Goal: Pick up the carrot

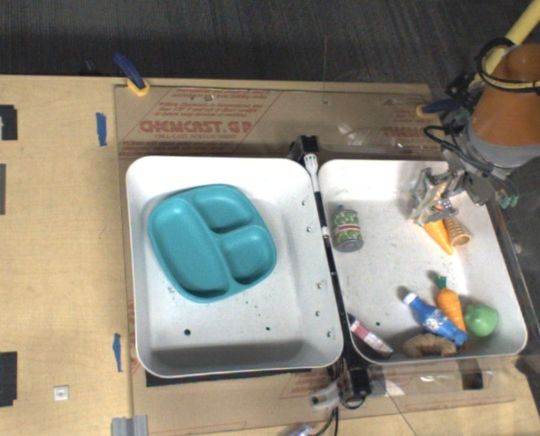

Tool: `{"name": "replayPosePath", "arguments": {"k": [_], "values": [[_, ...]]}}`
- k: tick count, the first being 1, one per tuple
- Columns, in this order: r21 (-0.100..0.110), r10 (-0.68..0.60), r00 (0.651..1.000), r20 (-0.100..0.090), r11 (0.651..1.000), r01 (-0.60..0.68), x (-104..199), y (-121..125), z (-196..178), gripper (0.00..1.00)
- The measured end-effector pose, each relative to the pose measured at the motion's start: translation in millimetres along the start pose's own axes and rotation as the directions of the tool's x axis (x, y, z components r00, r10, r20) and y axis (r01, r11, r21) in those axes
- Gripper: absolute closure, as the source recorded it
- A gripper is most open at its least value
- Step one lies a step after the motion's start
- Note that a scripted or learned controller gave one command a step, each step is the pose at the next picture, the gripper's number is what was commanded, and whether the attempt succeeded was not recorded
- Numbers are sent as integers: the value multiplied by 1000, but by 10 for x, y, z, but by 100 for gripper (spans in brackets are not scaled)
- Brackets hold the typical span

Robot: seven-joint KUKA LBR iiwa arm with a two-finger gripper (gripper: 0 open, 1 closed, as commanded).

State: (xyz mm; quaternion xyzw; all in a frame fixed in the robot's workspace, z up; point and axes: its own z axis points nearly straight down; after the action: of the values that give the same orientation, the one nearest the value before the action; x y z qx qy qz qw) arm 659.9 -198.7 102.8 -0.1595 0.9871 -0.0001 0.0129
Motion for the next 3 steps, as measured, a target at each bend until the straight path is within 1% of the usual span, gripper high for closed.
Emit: {"name": "replayPosePath", "arguments": {"k": [1, 2, 3], "values": [[-1, 0, 1000, -1, 1000, 0, 5, -1, 8, 0], [-1, 1, 1000, 14, 1000, -1, -51, 20, -128, 100], [-2, 2, 1000, 13, 1000, -2, -48, 23, -120, 0]]}}
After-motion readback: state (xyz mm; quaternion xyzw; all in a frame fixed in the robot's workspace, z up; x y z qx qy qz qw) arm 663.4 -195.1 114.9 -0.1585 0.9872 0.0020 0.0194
